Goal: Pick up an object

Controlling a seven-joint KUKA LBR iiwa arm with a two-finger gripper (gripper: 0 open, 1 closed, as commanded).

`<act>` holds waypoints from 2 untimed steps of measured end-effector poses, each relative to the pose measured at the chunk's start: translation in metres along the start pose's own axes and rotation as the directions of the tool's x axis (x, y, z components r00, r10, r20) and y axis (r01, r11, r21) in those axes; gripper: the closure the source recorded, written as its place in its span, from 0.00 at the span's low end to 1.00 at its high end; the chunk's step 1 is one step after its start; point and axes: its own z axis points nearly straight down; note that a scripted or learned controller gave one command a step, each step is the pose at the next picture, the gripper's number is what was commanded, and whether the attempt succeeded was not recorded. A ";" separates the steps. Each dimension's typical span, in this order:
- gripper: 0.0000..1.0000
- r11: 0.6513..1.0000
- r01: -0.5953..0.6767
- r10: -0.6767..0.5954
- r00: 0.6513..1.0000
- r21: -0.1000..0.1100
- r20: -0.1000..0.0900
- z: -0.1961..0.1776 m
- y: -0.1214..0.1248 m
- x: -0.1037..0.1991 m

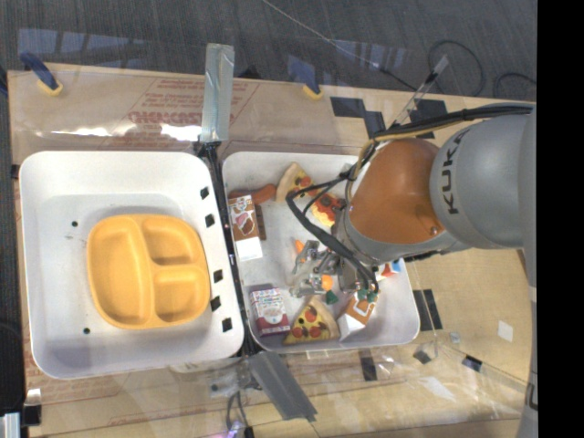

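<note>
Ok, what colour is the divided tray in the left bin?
Yellow-orange; the divided tray shows plainly in the camera view.

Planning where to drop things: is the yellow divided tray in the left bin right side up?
Right side up. The yellow tray lies flat in the left bin, its compartments and dividing ridges facing the camera.

1. "KU", the start of a brand name, black letters on grey arm (pixel 474 185) casing, at 3 o'clock.
2. Red print on bench liner (pixel 164 108), at 11 o'clock: illegible.
</note>
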 end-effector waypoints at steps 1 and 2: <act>0.00 1.000 0.000 0.000 1.000 0.000 0.000 0.000 0.000 0.000; 1.00 1.000 0.007 -0.007 1.000 0.000 0.003 -0.010 0.001 -0.002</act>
